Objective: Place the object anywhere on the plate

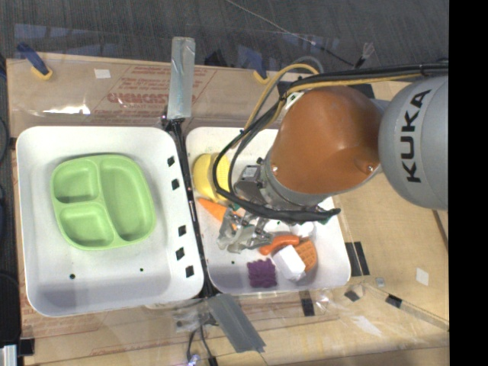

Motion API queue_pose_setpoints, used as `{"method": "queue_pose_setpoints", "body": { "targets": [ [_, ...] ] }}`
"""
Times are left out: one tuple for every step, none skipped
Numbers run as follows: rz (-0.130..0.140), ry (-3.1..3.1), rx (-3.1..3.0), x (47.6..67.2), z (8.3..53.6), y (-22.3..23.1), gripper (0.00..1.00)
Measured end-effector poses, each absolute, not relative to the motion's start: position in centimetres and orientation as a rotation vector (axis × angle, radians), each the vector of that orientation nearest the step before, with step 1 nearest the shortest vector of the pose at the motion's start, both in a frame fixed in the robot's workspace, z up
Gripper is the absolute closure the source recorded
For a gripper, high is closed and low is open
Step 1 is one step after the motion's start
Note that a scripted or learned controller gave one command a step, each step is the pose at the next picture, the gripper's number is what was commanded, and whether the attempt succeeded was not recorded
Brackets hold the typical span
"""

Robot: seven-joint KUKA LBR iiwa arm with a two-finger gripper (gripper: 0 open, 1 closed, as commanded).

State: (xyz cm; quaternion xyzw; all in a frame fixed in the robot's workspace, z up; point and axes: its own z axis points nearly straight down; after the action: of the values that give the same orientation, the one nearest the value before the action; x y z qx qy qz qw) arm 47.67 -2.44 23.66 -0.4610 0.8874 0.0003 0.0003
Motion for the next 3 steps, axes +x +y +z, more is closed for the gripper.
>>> {"method": "queue_pose_setpoints", "body": {
  "targets": [
    [0.000, 2.570, -1.799, 52.5, 25.1, 6.5, 1.00],
    [0.001, 2.317, -2.120, 49.8, 23.0, 12.7, 1.00],
    [0.004, 2.270, -2.173, 47.5, 21.2, 19.0, 1.00]
  ]
}}
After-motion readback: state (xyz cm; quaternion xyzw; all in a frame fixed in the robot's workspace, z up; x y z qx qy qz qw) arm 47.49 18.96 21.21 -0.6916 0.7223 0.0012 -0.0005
